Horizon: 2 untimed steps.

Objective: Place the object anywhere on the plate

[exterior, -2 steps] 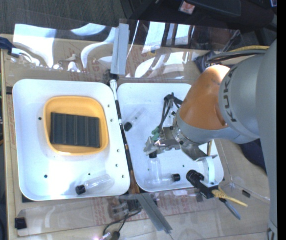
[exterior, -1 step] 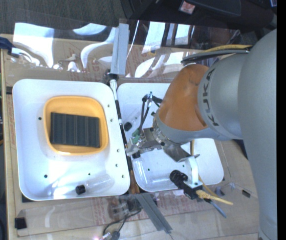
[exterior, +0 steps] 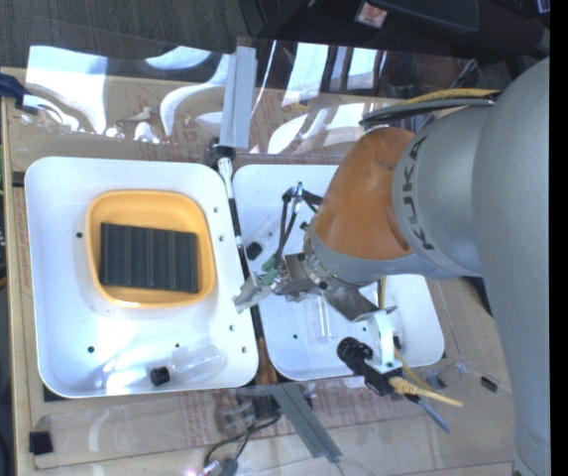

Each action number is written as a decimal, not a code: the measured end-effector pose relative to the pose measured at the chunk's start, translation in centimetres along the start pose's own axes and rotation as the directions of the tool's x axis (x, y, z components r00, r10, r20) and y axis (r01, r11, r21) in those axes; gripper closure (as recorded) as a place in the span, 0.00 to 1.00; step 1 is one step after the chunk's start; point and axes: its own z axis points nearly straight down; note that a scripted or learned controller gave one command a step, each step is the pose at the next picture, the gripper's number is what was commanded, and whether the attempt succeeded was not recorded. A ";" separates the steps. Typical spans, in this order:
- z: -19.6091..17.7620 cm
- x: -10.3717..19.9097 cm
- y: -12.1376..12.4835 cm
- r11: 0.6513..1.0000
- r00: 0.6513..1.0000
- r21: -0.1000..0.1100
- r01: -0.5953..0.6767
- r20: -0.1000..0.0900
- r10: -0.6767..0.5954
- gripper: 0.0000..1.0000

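Observation:
A yellow plate (exterior: 150, 246) with a dark ridged centre lies in the left bin (exterior: 56, 315). A small clear bottle (exterior: 196, 365) with a black cap lies on its side near that bin's front edge, below the plate. My gripper (exterior: 257, 291) hangs low over the divide between the two bins, at the left edge of the right bin (exterior: 417, 340). It is to the right of the plate and above the bottle, apart from both. I see nothing held in it.
The arm's orange band and grey body cover much of the right bin. A small dark thing (exterior: 254, 251) sits by the right bin's left wall. A thin pale stick (exterior: 321, 320) lies on that bin's floor.

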 end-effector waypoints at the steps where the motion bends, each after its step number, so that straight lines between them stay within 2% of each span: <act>1: -0.9 0.0 0.1 1.000 1.000 0.002 0.004 -0.001 -0.004 1.00; 2: -6.6 5.8 0.6 0.994 0.994 -0.003 0.110 0.000 -0.110 1.00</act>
